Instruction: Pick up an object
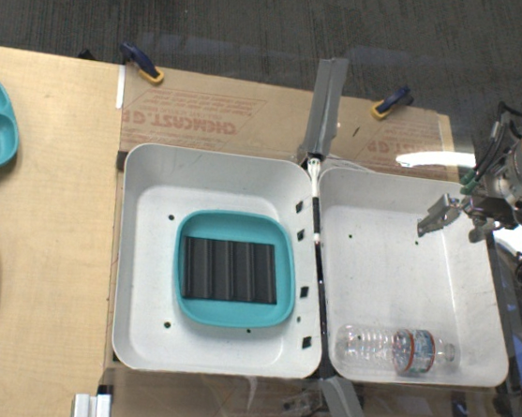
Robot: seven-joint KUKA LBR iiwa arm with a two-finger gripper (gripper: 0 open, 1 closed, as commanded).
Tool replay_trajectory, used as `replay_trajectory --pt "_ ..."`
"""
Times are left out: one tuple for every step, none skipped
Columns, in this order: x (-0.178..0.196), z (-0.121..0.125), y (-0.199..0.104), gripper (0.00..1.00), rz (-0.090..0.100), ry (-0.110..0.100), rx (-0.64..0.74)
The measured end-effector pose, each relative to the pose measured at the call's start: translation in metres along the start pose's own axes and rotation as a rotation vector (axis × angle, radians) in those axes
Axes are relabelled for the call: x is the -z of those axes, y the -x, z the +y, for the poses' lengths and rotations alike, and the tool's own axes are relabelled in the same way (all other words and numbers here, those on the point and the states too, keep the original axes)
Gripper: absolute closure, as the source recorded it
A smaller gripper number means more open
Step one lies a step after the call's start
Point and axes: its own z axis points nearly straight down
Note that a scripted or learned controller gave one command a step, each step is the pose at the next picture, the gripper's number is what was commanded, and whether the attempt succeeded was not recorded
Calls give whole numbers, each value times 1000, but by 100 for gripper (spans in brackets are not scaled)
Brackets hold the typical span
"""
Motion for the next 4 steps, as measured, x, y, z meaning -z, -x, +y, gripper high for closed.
replay_trajectory --pt "-72 -56 59 0 1 0 -196" --pt "-68 -79 71 0 1 1 -224" --pt "-70 -80 77 0 1 0 -362" --pt "-39 -79 72 0 0 1 -558"
